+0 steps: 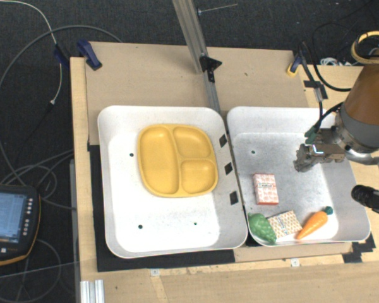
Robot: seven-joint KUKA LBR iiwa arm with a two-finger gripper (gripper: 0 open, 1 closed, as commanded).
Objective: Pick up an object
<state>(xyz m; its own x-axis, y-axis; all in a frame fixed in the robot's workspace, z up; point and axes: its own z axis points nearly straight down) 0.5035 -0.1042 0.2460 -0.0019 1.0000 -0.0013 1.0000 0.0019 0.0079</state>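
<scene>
In the right bin (pixel 271 131) lie a small pink-and-white box (pixel 266 189), a green leafy toy (pixel 261 227), a patterned packet (pixel 284 223) and a toy carrot (pixel 313 223), all toward the front. My gripper (pixel 305 158) hangs over the bin's right middle, up and to the right of the pink box and apart from every object. Nothing shows between its fingers.
The left bin (pixel 114 169) bears a yellow three-compartment plate (pixel 177 159). A metal post (pixel 191 24) slants down to the gap between the bins. Blue clamps (pixel 88 54) sit at the bench corners. A pendant screen (pixel 9 223) lies at far left.
</scene>
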